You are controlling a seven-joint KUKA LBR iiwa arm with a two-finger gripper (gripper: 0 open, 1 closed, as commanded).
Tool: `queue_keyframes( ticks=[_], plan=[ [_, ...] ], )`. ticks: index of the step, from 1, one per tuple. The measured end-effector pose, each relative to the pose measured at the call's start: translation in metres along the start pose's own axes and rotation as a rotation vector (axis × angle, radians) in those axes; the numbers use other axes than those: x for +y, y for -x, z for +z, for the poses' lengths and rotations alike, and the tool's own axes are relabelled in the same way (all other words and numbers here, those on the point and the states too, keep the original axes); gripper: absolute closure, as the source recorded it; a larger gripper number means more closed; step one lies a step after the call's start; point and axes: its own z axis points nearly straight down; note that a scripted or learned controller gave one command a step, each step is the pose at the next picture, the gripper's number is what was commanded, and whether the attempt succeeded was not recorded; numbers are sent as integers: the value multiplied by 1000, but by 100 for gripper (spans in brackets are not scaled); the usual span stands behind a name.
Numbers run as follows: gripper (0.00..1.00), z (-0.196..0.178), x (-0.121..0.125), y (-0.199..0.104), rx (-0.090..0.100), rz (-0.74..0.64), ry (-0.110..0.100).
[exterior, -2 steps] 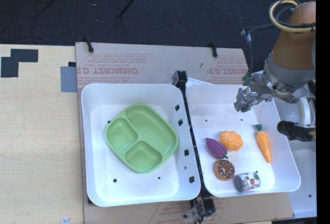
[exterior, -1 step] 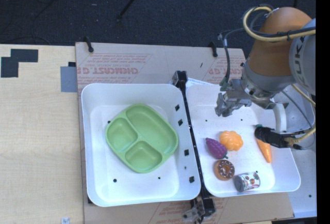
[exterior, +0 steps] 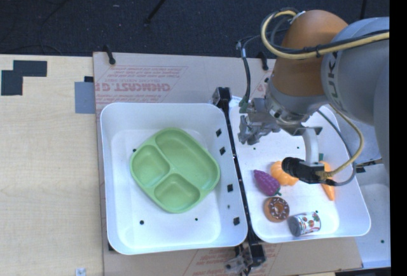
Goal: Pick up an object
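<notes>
- Left of centre, a green divided plate (exterior: 175, 170) is seen lying alone in the left bin (exterior: 121, 230); it is broad and flat, so it is judged a poor target for a two-finger pinch.
- Right of the divider, a purple toy (exterior: 266, 182), a glazed doughnut (exterior: 276, 208), an orange piece (exterior: 282, 174) and a small can (exterior: 306, 224) are clustered low in the right bin (exterior: 356, 220); any of these could be taken.
- Above the cluster, at upper centre of that bin, the gripper (exterior: 252, 128) is seen; nothing is visibly held, and whether it is released or clenched cannot be told.
- A well-separated item is best chosen; the can, lying apart at the lower edge, is judged easiest; a straight descent centred over it is advised, so neighbours are not nudged.
</notes>
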Motion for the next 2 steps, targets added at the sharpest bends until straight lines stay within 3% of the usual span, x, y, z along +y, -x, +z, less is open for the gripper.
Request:
queue_keyframes(
  ticks=[2],
  plan=[
    [100,17,9,-100,-2,1,2]
  ],
)
